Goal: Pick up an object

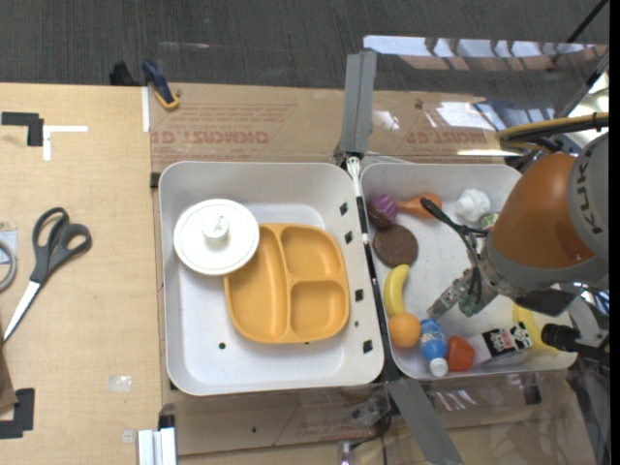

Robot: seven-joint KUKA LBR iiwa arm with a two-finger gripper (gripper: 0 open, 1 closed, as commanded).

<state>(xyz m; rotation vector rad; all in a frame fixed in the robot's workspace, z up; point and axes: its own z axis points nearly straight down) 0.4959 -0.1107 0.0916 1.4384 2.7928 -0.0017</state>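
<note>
The gripper point(455, 298) hangs low in the right bin point(504, 174), near its middle, and whether it is released or clenched I cannot tell. The nearest object, the banana point(396, 290), lies just beside it toward the bin's left wall, its long axis running along that wall. An orange point(405, 331) sits at the banana's near end.

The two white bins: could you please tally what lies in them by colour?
White: 2, a round lid and a crumpled lump
Yellow: 2, a divided tray and a banana
Orange: 2, a ball and a carrot-like piece
Brown: 1, a disc
Purple: 1, a small item
Blue: 1, a small bottle
Red: 1, a small piece
Total: 10
</note>
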